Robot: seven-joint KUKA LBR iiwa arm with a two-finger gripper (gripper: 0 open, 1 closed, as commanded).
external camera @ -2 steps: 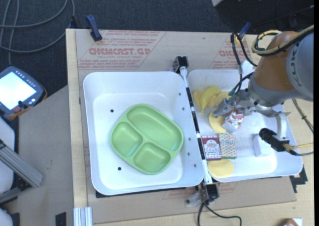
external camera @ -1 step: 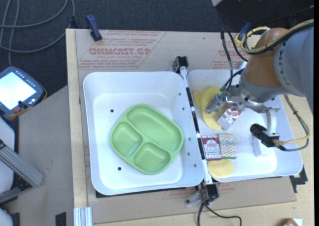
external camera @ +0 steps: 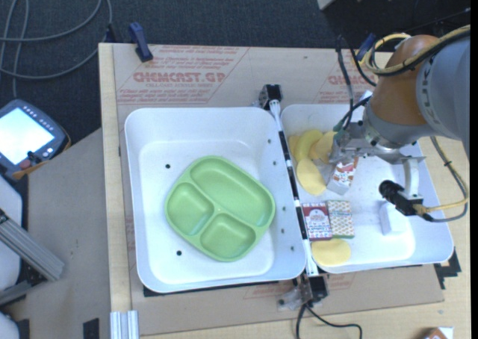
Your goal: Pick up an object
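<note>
step: reaching down to grab | hand (external camera: 345, 160) low in the right bin (external camera: 429, 252) – can't tell its grip | small red-and-white carton (external camera: 343, 177) just under it, by yellow pieces (external camera: 308, 158) | next – close, lift straight up

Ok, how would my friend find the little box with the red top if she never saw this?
Look in the right-hand shallow white bin, along its left wall next to the other bin. Near the front there lies a small flat rectangular carton with a red top. Its neighbours are soft yellow lumps, so it is the only boxy, printed thing on that side.
</note>
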